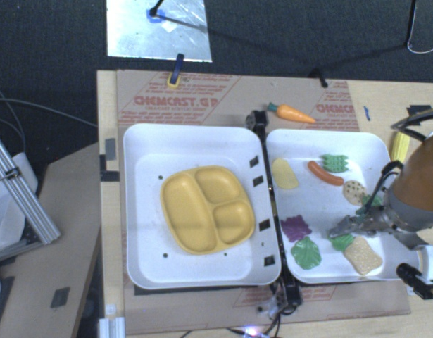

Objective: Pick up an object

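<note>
Right bin (pixel 374 144): small green leafy toy (pixel 305 253)

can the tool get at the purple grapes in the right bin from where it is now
Probably yes. The tool sits low in the right bin, just right of the purple grapes, with bare white floor between them and nothing stacked on the grapes.

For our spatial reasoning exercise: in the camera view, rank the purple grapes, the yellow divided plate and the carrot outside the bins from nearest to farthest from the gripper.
From the gripper:
1. Purple grapes, just to its left in the right bin.
2. Yellow divided plate, in the left bin.
3. Carrot, on the cardboard above the bins.
</note>
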